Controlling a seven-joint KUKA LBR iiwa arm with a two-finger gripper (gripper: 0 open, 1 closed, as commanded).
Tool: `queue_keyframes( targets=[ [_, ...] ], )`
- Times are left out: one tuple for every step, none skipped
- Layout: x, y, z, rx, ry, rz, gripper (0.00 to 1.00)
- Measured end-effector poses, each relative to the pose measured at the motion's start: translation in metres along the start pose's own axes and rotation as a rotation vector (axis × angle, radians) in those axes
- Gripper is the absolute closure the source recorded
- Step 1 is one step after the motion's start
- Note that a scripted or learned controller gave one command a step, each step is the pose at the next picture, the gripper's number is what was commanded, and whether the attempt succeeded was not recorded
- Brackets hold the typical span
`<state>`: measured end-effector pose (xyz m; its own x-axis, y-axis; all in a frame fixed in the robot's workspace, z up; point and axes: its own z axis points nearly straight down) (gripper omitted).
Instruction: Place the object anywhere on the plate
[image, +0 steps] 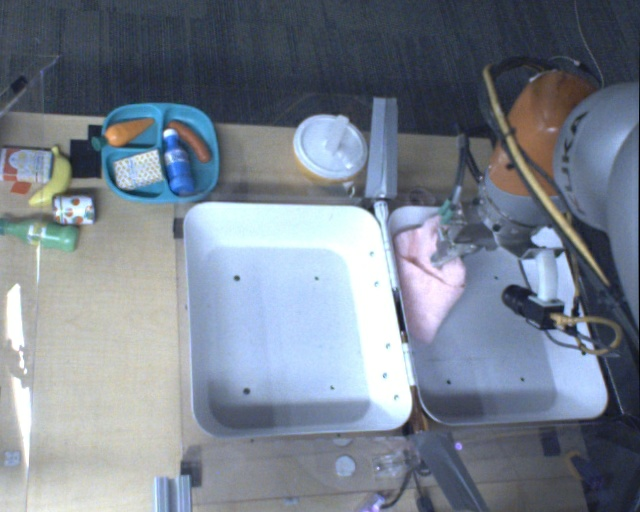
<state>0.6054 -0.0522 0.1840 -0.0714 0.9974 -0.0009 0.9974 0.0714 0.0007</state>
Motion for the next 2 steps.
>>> queue_keyframes(
  targets=[
    [0.001,0.001,-0.041,-0.003,0.0,-0.01,1.0],
    [0.059,0.017,-0.036,-0.003,0.0,-0.413,1.0]
  ],
)
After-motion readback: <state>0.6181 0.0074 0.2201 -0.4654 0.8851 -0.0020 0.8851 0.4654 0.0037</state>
